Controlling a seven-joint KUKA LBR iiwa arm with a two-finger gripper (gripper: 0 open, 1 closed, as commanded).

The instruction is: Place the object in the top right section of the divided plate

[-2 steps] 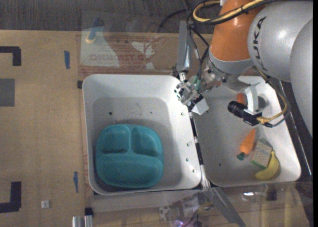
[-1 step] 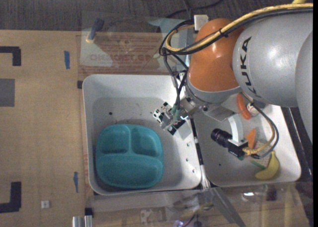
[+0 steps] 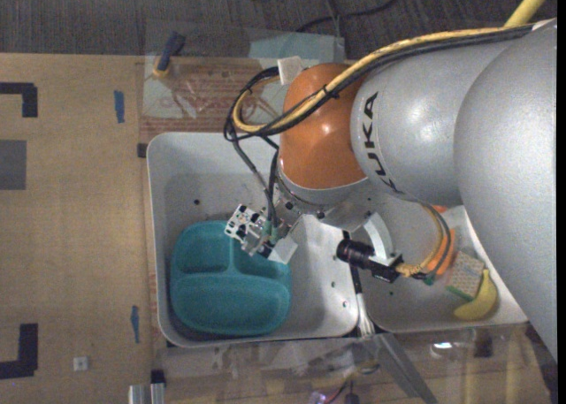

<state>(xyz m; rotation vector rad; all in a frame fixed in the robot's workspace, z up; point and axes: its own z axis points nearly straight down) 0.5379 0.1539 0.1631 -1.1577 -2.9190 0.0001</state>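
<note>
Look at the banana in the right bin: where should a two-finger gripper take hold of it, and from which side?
Probably across the middle of the banana, coming down from above. It lies flat on the right bin's floor, curved, with its narrow width exposed. A checkered block sits against its upper side and the bin's wall is near its lower end, so a side approach looks crowded.
</note>
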